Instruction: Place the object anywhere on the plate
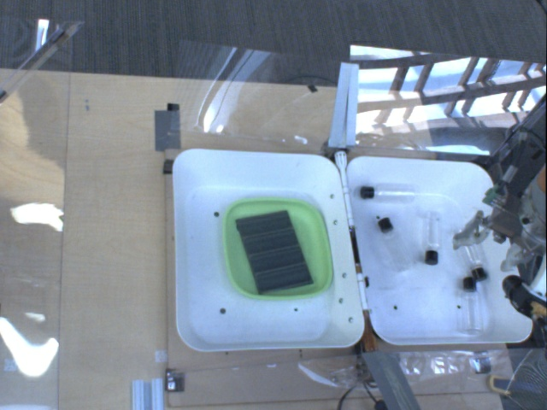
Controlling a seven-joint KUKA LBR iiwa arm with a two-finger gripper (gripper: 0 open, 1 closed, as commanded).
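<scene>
Over the right side of the right bin [402, 327], your gripper [470, 231] hung just above the white floor, reaching in from the grey arm [520, 196] at the picture's right edge. You could not tell how wide it stood, because the metal tip showed only as a pale slanted shape against the bin. Nothing could be seen held in it.

Nearest to it, you had a small clear vial with a black cap [431, 244] just to its left, standing apart from the tip. Two more black caps [473, 278] lay close together just below the gripper, with a clear vial body [473, 312] stretching toward the bin's lower rim. Further left sat a lone black cap [385, 224], and near the bin's upper left corner a long clear vial [389, 194] lay on its side, its black cap pointing left.

Across the divide, the left bin [197, 314] held the green plate [233, 254] near its middle. On that plate a dark grey ridged block [273, 251] lay flat, turned slightly askew, well inside the plate's rim and well apart from your gripper.
</scene>
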